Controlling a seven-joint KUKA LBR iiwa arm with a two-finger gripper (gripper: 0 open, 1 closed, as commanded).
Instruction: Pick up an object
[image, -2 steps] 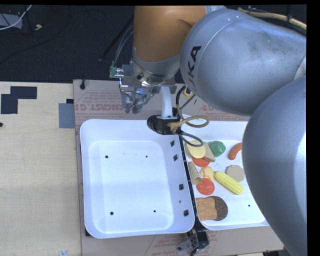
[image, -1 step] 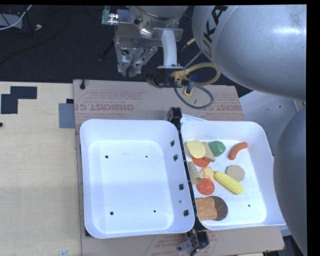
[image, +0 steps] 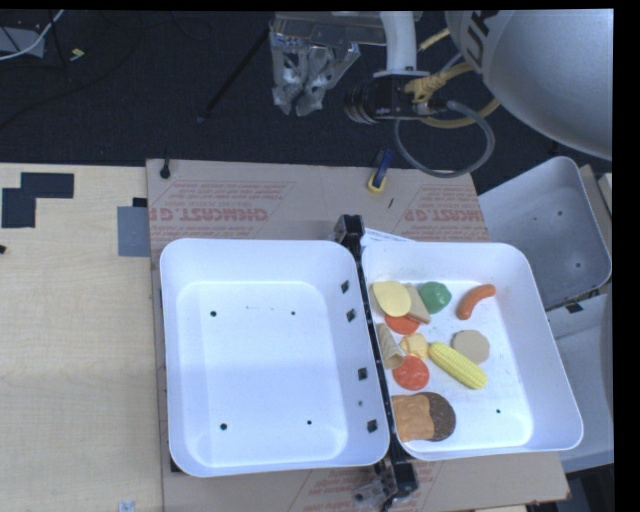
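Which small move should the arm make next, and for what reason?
Probably bring the gripper toward the right bin and down. It hangs above the bench's far edge, while the toy food, such as the corn cob, lies in that bin.

Robotics lab, a test cell, not a home or kitchen. I hang over a pale wooden bench (image: 70, 330) topped with a printed cardboard sheet (image: 300, 205), two shallow white bins clipped side by side: left bin (image: 180, 300), right bin (image: 540, 340). The food in the right bin is toy plastic: a corn cob (image: 458, 364), a sausage (image: 475, 300), a tomato slice (image: 410, 374). Loose cables (image: 440, 130) loop off my wrist hardware over a dark floor (image: 120, 90). Black tape marks (image: 35, 195) sit on the benchtop. A grey metal tray (image: 550, 230) stands beside the bench.
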